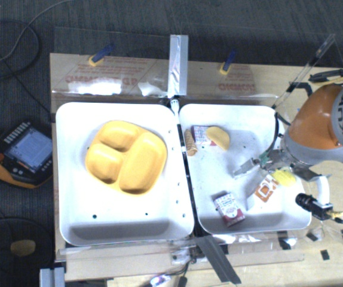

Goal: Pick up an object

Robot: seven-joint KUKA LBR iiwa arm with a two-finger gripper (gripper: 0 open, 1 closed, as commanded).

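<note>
1. While the arm (318, 130) is reaching in over the right bin (261, 217), the tool (252, 165) is hanging low near the bin's middle; whether it is open or closed I cannot tell, and nothing is showing in its grip.
2. Judging by that, the pick is not yet made; grasp and lift are remaining.
3. Nearest candidates: an orange-and-white packet (266, 190) and a small yellow piece (284, 177), both just beside the tool.
4. Farther off, a boxy red-and-white carton (229, 208), a rounded yellow wedge (219, 137) and a brown cylinder (190, 141) are lying flat.
5. A smooth, lobed yellow tray (125, 155) is sitting in the left bin (70, 214).
</note>
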